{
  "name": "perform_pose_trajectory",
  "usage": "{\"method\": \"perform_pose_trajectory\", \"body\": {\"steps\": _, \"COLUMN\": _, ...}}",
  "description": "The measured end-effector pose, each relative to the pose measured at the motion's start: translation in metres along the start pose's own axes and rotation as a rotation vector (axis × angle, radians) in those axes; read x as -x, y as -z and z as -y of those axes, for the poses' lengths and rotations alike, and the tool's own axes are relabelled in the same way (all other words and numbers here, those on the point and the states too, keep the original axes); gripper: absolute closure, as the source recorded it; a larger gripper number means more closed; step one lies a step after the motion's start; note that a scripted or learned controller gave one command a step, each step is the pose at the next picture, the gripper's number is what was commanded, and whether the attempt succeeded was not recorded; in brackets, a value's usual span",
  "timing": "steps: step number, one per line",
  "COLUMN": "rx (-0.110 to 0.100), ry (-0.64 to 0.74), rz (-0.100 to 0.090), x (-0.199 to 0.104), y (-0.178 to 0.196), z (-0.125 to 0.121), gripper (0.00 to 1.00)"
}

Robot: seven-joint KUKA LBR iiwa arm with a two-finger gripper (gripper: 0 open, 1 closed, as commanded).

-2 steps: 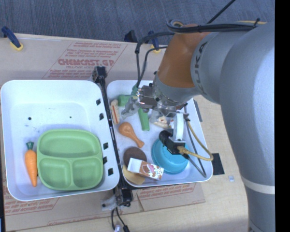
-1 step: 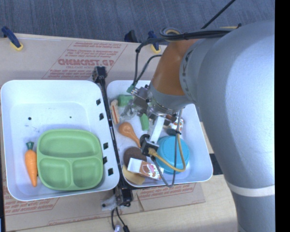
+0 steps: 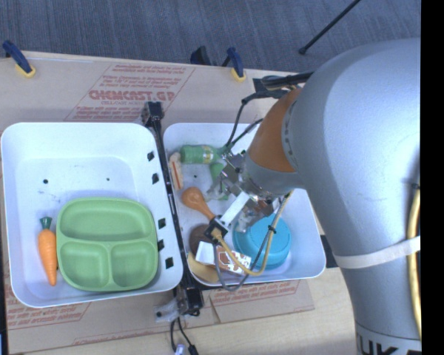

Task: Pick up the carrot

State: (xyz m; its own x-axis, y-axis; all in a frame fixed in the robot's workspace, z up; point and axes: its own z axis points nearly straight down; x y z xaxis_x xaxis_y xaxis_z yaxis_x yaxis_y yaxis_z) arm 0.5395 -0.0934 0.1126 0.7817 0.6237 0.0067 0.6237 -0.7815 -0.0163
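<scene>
The green-topped orange carrot (image 3: 47, 251) lies in the left white bin (image 3: 81, 161); the end effector (image 3: 222, 182) hovers over the right white bin (image 3: 196, 133), its state indiscernible.

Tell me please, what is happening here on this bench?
The robot arm reaches over the right bin, and its gripper hangs low among the things there: a blue cup, a wooden spoon and a green bottle. The carrot lies in the left bin, beside the green divided plate, far from the gripper. It is not yet picked up.
</scene>
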Motion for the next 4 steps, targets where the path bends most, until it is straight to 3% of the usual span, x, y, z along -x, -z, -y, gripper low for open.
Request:
{"method": "perform_pose_trajectory", "body": {"steps": 1, "rx": 0.007, "ry": -0.261, "rz": 0.010, "x": -0.048, "y": 0.079, "z": 0.011, "gripper": 0.00}}
{"method": "perform_pose_trajectory", "body": {"steps": 3, "rx": 0.005, "ry": -0.452, "rz": 0.017, "x": -0.011, "y": 0.075, "z": 0.100, "gripper": 0.00}}
{"method": "perform_pose_trajectory", "body": {"steps": 4, "rx": 0.005, "ry": -0.310, "rz": 0.014, "x": 0.056, "y": 0.027, "z": 0.036, "gripper": 0.00}}
